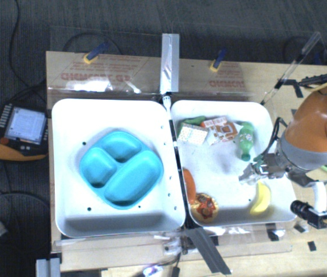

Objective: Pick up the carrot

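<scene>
A: What is seen on the bench?

B: Two shallow white plastic bins are set side by side. In the left bin (65, 154) a light-blue moulded tray with three compartments (122, 167) is laid, tilted on the diagonal. The right bin (221, 105) is shared by several small items.

A: Where is the carrot found?

B: The slim orange carrot (189, 184) is seen against the left wall of the right bin, lying lengthwise along that wall. Its near end is touched, or nearly touched, by a round reddish-brown piece of food with a mottled surface (204, 206) in the bin's near-left corner.

A: And the other items?

B: A white and orange printed packet (222, 129) and a pale square packet (191, 135) are placed near the far wall, with a dark green leafy item (191, 122) beside them. A green plastic bottle (245, 140) is laid just right of the packets. A yellow banana (260, 198) is seen near the right wall, toward the near side.

A: Where is the arm?

B: The grey arm with the orange band (311, 133) is reached in from the right. The metal two-finger gripper (257, 171) is held over the right part of the right bin, just above the banana and well apart from the carrot.

A: How are the jaws set?

B: That cannot be told; the fingers are too small and blurred. Nothing is seen clamped between them.
</scene>
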